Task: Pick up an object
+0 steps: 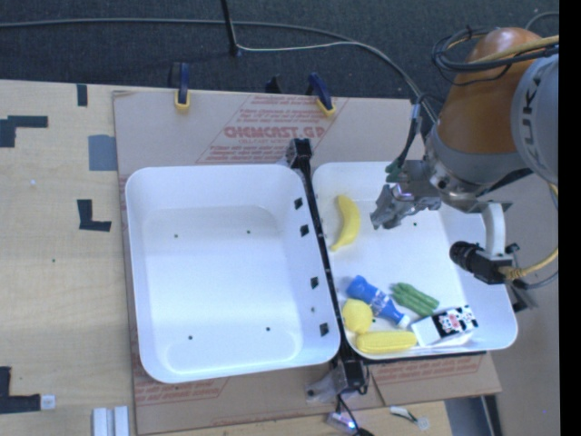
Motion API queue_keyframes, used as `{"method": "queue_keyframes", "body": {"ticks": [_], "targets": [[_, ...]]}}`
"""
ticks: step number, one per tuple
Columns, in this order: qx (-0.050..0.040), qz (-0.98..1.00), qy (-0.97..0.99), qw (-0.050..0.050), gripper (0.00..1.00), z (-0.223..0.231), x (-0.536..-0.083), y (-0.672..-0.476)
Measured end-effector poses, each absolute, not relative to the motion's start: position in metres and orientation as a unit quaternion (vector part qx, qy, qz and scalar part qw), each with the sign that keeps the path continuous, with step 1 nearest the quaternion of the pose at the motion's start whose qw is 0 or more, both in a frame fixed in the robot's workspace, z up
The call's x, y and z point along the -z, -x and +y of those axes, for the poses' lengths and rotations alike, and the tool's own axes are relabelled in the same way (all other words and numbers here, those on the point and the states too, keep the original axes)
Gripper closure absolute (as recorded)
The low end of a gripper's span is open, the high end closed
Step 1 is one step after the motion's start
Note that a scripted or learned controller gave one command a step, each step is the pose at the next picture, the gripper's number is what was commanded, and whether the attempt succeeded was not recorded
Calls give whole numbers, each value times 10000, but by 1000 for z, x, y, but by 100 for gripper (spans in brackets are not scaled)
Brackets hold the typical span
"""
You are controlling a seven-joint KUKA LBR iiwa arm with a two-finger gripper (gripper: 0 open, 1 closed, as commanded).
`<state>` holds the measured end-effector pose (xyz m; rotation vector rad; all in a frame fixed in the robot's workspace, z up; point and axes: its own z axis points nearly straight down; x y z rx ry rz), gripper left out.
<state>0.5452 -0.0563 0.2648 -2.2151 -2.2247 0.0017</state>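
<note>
The right bin [472, 243] holds several small things. A yellow banana [347, 222] lies near its left wall. Toward the front lie a blue bottle-like toy [376, 300], a yellow lemon [357, 316], a yellow corn cob [385, 341], green pods [416, 297] and a small white box with black and red print [446, 324]. My gripper [390, 213] hangs over the bin's back half, just right of the banana. Nothing shows between its fingers.
The left bin [145, 271] stands beside the right one, with a black divider strip [310, 243] between them. Both rest on a cardboard sheet [254, 130] held by two clamps. A black cable crosses the dark floor at the back.
</note>
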Motion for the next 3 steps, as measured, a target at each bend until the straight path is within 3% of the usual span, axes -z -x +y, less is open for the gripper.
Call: {"method": "queue_keyframes", "body": {"ticks": [1,3], "targets": [[-2,-7088,7055,6,100,-4,-260,-546],[-8,-7084,7058,9,100,84,-236,-519]]}}
